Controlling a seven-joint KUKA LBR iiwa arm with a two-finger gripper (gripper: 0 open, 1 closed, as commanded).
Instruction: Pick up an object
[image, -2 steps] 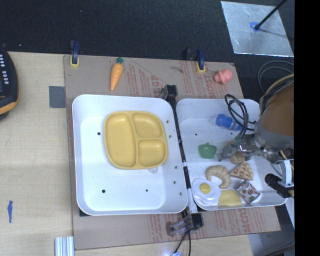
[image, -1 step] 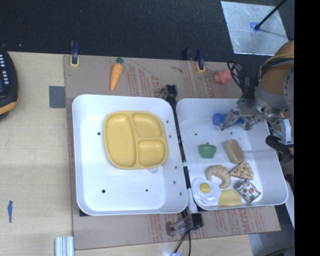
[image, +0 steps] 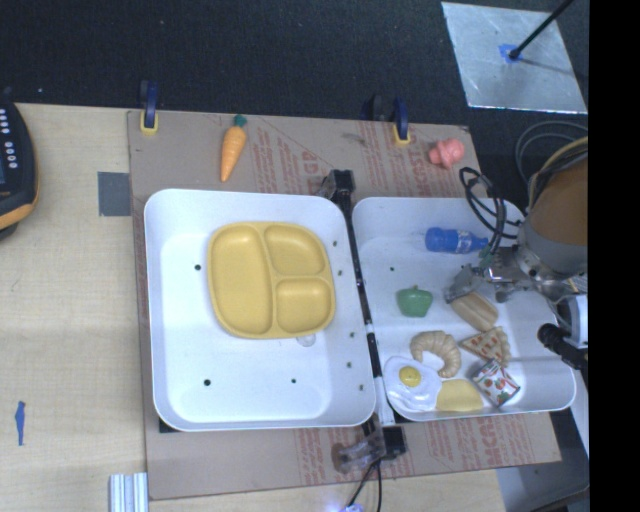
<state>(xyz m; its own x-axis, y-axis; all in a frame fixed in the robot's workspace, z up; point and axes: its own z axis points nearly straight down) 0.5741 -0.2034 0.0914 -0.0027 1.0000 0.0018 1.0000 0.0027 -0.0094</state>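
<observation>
The right bin (image: 380, 225) holds several toy foods: a blue bottle (image: 448, 240), a green pepper (image: 413, 300), a tan bread stick (image: 476, 310), a croissant (image: 437, 348), a pizza slice (image: 487, 345), a fried egg (image: 410, 380), a yellow cheese wedge (image: 458, 397) and a small printed carton (image: 497, 383). My gripper (image: 468, 287) hangs low over the right bin's right half, just above the bread stick's upper end and right of the pepper. Nothing shows as held in it.
The left bin (image: 170, 300) carries a yellow divided plate (image: 270, 278). A toy carrot (image: 232, 148) and a pink toy (image: 447, 152) lie on the brown board behind the bins. Black cables (image: 485, 205) loop beside the arm at the right bin's far right corner.
</observation>
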